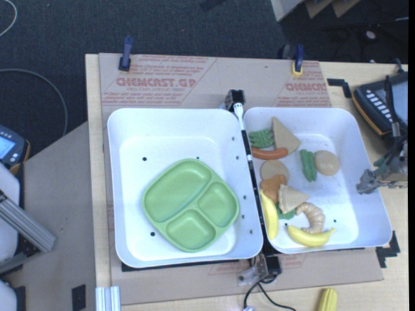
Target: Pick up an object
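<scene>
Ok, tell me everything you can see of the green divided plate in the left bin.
The green divided plate is pale green, looks like matte plastic, and has a rounded outline with three compartments: one long section along its upper left and two smaller ones toward the lower right, split by raised ridges. It lies flat and face up, turned at a diagonal, on the floor of the left bin, toward the near right part. Nothing sits in its compartments, and its lower right edge comes close to the bin's wall.
</scene>
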Tool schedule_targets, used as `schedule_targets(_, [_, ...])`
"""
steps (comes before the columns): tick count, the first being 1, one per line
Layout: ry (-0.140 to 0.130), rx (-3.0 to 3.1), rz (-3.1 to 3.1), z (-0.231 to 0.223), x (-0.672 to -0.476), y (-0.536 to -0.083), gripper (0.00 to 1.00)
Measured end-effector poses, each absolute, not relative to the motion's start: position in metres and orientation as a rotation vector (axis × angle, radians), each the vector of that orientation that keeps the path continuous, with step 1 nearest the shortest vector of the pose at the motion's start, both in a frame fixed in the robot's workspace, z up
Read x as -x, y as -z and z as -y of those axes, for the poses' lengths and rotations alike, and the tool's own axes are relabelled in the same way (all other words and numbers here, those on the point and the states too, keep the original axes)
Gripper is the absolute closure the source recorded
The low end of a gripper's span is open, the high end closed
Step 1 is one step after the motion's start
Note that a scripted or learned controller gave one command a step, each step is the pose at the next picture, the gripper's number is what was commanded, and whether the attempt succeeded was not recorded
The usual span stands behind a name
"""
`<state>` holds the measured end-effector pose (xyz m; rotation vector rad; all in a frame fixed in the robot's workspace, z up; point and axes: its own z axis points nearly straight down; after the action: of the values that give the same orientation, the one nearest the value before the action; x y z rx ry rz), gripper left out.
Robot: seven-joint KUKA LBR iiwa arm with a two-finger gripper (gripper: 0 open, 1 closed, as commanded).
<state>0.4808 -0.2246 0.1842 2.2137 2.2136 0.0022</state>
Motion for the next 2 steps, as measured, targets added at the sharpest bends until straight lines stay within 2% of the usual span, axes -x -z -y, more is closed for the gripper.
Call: schedule_targets(2, [-0.004, -2.209, -2.211, 0.225, -0.482, -0.204, 1.00])
